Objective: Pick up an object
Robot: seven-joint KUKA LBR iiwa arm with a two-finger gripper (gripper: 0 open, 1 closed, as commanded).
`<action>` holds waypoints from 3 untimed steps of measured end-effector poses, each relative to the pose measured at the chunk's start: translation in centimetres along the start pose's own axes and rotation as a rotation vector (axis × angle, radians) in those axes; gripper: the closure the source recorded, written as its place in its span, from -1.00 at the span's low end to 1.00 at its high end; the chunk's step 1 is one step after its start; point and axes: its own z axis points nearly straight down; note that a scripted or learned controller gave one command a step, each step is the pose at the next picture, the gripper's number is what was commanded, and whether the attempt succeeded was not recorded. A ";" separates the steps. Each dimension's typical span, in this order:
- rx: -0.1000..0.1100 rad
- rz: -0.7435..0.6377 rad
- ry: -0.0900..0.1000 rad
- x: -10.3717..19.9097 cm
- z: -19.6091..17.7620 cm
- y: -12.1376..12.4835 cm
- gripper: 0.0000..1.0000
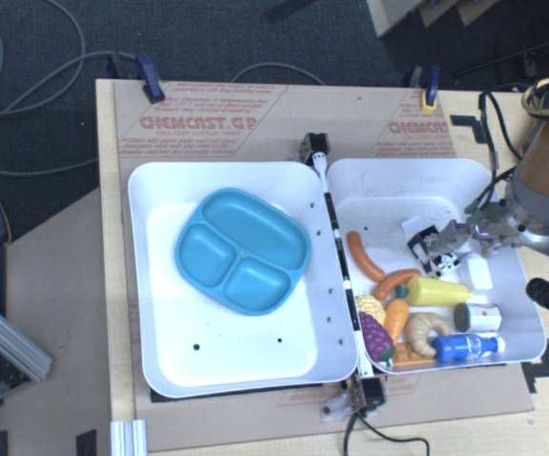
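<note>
Camera view, from above at a slant. Two shallow white bins sit side by side on a pale surface (113, 255) covered by a printed cardboard sheet. The left bin (160, 350) holds a blue divided plate (242, 250) with three compartments, lying flat in the upper middle of that bin.

The right bin (379, 183) serves as the landmark for the remaining items. Near its left wall lies a sausage (364, 255), slanted from upper left to lower right. Just below the sausage's lower end is an orange carrot (397, 313), and beside it, toward the bin's centre, a yellow squash (436, 291) lies on its side. In the bin's lower left corner sits a bunch of purple grapes (376, 335), with a piece of corn (369, 307) just above it. A tan croissant (425, 331) rests near the lower edge, and a blue bottle (464, 348) lies on its side along the lower right wall. A small white container (483, 316) lies between the squash and the bottle.

The grey arm (540, 198) enters over the bin's right wall. Its end effector (438, 250) hangs low over the bin's centre, just above the squash; how far the end effector is open cannot be told, and nothing is visibly gripped.
</note>
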 end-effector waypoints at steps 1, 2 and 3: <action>-0.001 -0.008 0.003 4.3 6.6 -3.7 -1.00; -0.011 -0.006 -0.001 4.1 5.2 -3.4 1.00; -0.018 -0.016 -0.002 8.4 0.9 4.6 1.00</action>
